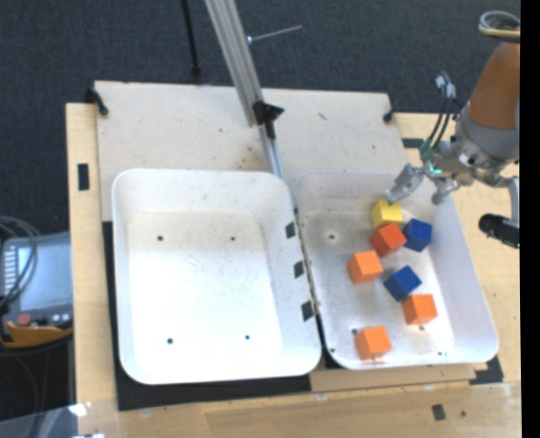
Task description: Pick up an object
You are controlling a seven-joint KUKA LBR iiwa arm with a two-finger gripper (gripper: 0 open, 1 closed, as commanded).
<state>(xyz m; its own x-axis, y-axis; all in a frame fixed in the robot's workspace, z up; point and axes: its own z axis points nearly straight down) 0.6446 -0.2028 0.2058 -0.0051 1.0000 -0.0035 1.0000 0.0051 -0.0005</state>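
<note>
Approach step, nothing grasped yet. Gripper (427,182) hangs with fingers spread apart over the right bin's (338,203) far side. Yellow cube (388,213) sits just below-left of the fingertips, touching a red-orange cube (389,238). Next: descend and straddle yellow cleanly.

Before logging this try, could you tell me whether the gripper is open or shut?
Open: the gripper has its two fingers spread apart above the right bin, nothing between them; the yellow block lies just below.

No text, label, brand, number or sign can be read on anything here; every surface is plain or too blurred.
</note>
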